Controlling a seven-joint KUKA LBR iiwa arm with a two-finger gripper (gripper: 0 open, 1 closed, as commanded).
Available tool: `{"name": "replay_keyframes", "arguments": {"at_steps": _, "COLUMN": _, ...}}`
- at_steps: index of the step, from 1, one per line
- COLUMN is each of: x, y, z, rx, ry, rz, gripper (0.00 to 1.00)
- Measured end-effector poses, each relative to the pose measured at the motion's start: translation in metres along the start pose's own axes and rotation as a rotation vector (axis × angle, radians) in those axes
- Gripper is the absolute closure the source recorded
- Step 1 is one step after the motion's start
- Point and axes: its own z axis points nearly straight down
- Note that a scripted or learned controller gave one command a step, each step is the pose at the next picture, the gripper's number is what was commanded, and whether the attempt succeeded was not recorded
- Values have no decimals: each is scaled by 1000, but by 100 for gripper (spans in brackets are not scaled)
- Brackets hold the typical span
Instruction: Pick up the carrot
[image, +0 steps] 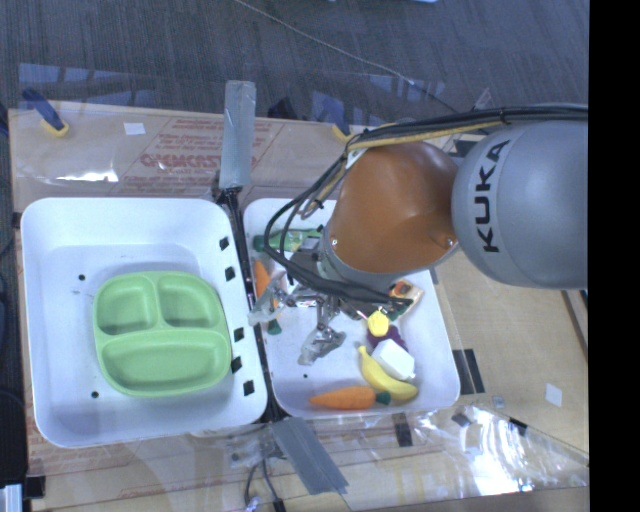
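My arm (500, 205) reaches in from the right and hangs over the right bin (440, 372), its grey body and orange band covering much of that bin's upper half. My end effector (322, 342) points down into the bin's middle, its metal fingers just above the white floor. They look slightly apart with nothing between them — I grip no object.

There are two orange pieces in this bin. One carrot (342, 398) lies flat along the near wall, long axis left to right, well below my fingertips and not touching them. Just to its right sits a banana (378, 376), curved, its lower end near the carrot's right tip. A small white block (396, 361) rests against the banana's upper side, and a dark purple piece (385, 338) with a yellow round top (377, 323) stands beside that. The second orange piece (261, 277) stands against the left wall of the bin, partly hidden by my cables; I cannot tell exactly what it is. A green item (285, 241) lies near the far left corner under my wrist.

The left bin (50, 300) holds a green divided plate (160, 332) with three compartments, lying flat near its middle. Both bins sit side by side on the bench (160, 150).
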Motion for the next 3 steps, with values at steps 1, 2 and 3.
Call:
{"name": "replay_keyframes", "arguments": {"at_steps": 1, "x": -15, "y": -69, "z": -1, "rx": 3, "ry": -2, "rz": 63, "gripper": 0}}
{"name": "replay_keyframes", "arguments": {"at_steps": 2, "x": -16, "y": -21, "z": 0, "rx": 0, "ry": -1, "rz": -55, "gripper": 0}}
{"name": "replay_keyframes", "arguments": {"at_steps": 3, "x": 13, "y": -25, "z": 0, "rx": 0, "ry": 0, "rz": -188, "gripper": 0}}
